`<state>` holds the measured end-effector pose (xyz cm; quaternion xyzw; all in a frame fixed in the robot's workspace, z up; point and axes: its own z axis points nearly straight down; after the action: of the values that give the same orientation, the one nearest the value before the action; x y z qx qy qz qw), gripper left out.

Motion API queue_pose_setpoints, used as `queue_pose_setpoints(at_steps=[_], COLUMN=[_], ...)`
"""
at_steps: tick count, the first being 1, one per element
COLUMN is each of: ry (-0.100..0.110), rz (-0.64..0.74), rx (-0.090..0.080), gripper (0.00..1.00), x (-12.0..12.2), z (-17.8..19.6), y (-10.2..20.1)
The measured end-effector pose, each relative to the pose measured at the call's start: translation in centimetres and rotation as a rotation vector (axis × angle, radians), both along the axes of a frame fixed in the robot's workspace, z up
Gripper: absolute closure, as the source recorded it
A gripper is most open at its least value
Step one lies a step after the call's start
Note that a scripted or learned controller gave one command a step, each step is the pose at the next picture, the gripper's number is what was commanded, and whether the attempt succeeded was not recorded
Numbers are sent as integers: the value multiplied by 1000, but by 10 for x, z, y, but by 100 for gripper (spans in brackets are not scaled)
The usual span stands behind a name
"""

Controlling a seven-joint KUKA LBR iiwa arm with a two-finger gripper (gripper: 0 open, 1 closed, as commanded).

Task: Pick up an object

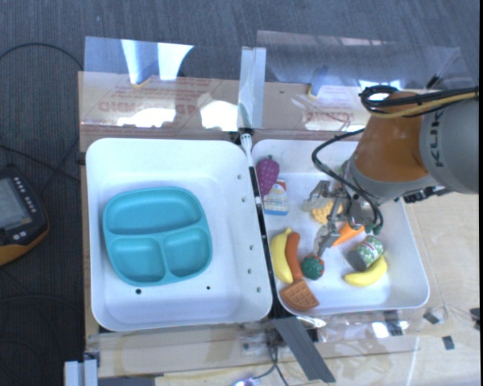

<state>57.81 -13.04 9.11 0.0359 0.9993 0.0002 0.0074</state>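
1. Fingers (328, 236) sit low in the right bin (402, 292); I cannot tell if they are apart or pinched.
2. Toy food lies around them: orange carrot (350, 233), yellow banana (365, 275), green ball (311, 268).
3. Blue tray (155, 233) rests in the left bin (113, 155).

Two white bins (97, 240), one teal tray (156, 234), two bananas (279, 256).
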Motion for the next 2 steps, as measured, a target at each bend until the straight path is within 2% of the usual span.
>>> queue_pose_setpoints(at_steps=[1, 2], ry=[-7, 10], rz=[1, 14], rx=[-2, -4], gripper=[100, 100], x=[3, -24], z=[11, 53], y=[1, -70])
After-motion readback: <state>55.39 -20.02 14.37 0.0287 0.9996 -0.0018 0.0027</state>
